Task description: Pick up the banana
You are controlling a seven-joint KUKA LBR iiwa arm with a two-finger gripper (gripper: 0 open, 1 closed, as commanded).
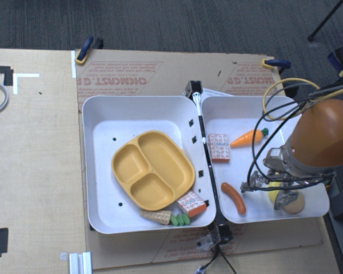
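Banana (pixel 272 196), smooth yellow curve, peeks from beneath end effector (pixel 286 199).

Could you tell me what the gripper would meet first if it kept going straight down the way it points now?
Probably the banana, whose yellow shows just beneath the gripper; depth is unclear.

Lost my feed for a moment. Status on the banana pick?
Gripper low in right bin, grip unclear. Banana mostly hidden under it, a yellow sliver visible. Sausage close beside, carrot farther back.
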